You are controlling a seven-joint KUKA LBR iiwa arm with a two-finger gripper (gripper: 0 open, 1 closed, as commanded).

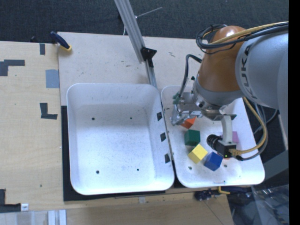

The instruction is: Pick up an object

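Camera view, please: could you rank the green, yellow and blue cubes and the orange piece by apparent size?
1. green cube
2. blue cube and yellow cube, too alike to separate
3. orange piece, partly hidden by the arm, so unsure

Partial letters "KU" on grey arm [265,74] casing, cut by frame edge; no other legible text.

A metal rail [135,32] slants down from the top centre of the frame, ending in a black clamp [148,54]. A blue-and-yellow tool [61,41] lies upper left. Grey tape pieces [51,78] mark the wooden bench [28,139] at left.
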